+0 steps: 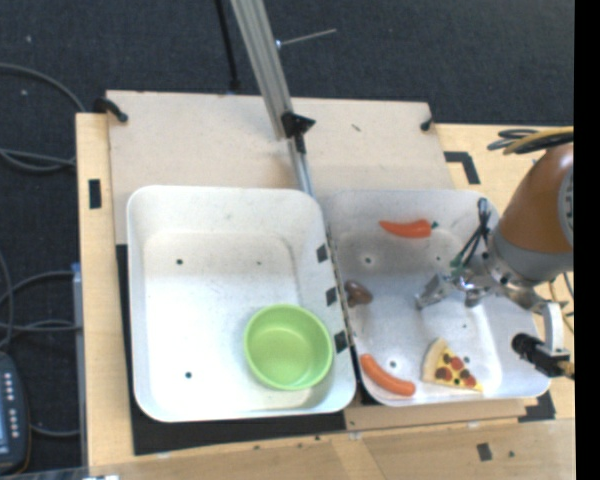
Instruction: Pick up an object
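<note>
Two shallow white bins sit side by side on the tabletop point(230, 148), which fills the middle of the frame. The left bin point(180, 218) holds a green bowl point(288, 346) upright near its lower right corner. The right bin point(380, 268) holds several small things: a red chili pepper point(407, 228) lying near its upper middle, a small brown object point(357, 292) close to its left wall, an orange-red sausage point(387, 375) along its lower left edge, and a pizza slice point(451, 366) at its lower middle, just right of the sausage. The arm point(538, 218) comes in from the right edge of the frame, its orange band over the right side of that bin. The pincer point(440, 293) hangs low in the middle of the right bin, above the pizza slice and below the chili pepper in the frame, apart from both; whether it is wide or narrow cannot be told, and nothing is seen between its fingers.
</note>
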`<control>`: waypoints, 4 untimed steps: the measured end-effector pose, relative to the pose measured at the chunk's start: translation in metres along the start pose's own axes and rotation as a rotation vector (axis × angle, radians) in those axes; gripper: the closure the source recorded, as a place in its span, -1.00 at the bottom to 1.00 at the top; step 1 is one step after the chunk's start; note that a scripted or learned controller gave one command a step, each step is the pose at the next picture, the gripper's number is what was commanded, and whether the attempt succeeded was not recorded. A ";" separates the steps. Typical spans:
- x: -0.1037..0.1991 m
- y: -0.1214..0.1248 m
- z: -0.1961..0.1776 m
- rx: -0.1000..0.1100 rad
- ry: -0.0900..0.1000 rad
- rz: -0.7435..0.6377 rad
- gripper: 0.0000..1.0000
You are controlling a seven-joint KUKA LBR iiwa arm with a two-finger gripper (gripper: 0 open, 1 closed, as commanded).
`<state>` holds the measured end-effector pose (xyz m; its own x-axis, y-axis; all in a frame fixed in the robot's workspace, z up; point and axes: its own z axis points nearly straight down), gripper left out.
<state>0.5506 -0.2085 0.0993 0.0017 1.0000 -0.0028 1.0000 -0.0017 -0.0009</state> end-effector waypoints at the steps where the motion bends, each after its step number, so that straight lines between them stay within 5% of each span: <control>1: 0.000 0.001 -0.013 -0.006 0.000 0.004 1.00; 4: -0.010 0.019 -0.131 -0.006 0.002 -0.007 1.00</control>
<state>0.5698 -0.2177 0.2306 -0.0051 1.0000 -0.0008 1.0000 0.0051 0.0046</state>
